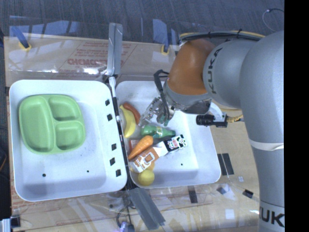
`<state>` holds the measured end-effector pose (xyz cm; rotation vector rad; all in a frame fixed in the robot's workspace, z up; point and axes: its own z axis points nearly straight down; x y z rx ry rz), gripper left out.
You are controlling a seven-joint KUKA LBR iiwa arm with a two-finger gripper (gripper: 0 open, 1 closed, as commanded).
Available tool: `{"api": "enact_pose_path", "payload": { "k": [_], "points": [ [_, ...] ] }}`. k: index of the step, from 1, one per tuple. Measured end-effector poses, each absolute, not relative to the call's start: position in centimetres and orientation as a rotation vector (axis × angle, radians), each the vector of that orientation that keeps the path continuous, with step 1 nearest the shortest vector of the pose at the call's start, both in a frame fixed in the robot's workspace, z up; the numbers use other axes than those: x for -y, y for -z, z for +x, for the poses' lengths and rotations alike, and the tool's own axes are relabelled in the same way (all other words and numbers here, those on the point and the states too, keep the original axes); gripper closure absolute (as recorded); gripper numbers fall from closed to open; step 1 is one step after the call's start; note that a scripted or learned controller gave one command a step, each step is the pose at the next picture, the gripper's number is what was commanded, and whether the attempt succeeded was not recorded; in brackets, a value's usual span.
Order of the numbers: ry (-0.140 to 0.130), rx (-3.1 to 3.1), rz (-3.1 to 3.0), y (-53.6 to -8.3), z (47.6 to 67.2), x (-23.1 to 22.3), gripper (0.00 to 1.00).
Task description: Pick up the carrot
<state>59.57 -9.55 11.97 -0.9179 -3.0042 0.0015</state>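
The orange carrot point(140, 146) lies in the right bin point(203, 170), slanting from lower left to upper right, with its green top point(157, 131) toward the middle of the bin. My gripper point(158, 113) hangs just above and right of that green top, under the orange wrist band. Its metal fingers point down and left toward the pile of food. Nothing shows between them, and how wide they stand is unclear.
A yellow banana point(129, 122) and a red sausage point(132, 111) lie by the right bin's left wall. A carton point(146, 161), a black-and-white pack point(175, 143) and a lemon point(146, 177) crowd the carrot. The left bin point(63, 178) holds a green divided plate point(51, 123).
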Motion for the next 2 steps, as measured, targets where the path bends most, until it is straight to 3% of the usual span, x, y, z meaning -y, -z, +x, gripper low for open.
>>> {"api": "enact_pose_path", "payload": {
  "k": [1,2],
  "points": [
    [-0.001,3.02,-0.86,-13.64,57.32,10.96,1.0],
    [-0.001,3.019,-0.861,-13.64,57.31,10.97,0.0]
  ]
}}
